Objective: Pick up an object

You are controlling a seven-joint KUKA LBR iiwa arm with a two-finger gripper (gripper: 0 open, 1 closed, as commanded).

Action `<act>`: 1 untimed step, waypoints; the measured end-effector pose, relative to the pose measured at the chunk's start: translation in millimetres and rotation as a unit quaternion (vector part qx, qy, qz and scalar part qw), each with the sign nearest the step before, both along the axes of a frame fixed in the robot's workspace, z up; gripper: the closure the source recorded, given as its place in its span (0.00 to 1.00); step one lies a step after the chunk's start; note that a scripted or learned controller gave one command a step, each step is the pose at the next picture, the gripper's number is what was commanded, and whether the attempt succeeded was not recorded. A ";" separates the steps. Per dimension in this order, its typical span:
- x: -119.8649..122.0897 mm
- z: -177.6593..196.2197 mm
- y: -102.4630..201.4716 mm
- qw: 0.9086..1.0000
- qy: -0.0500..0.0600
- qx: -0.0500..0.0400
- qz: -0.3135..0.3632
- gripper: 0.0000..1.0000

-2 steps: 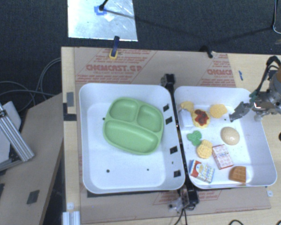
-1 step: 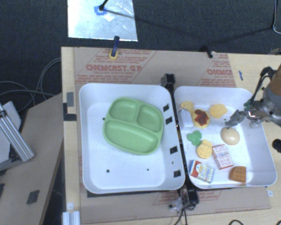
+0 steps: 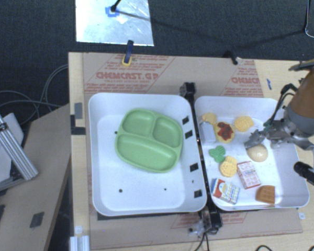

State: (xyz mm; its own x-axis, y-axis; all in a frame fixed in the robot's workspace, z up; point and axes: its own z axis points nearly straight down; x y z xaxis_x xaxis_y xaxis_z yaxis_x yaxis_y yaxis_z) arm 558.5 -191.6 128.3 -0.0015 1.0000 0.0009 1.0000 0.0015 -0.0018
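In the right bin point(image 3: 302, 192), nearest the camera, a brown bread piece point(image 3: 266, 194), a small carton point(image 3: 226, 191) and a red-and-white box point(image 3: 248, 174) were seen. Farther in lay a yellow waffle point(image 3: 228, 167), a green piece point(image 3: 217, 152) and a cream egg point(image 3: 257, 152). The end effector point(image 3: 255, 138) was poised just above the egg; whether it was apart or together could not be told. A green tray point(image 3: 148, 139) was set in the left bin point(image 3: 102, 192).
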 end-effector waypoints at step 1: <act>0.1 -46.2 0.6 1.000 0.000 0.000 0.000 0.00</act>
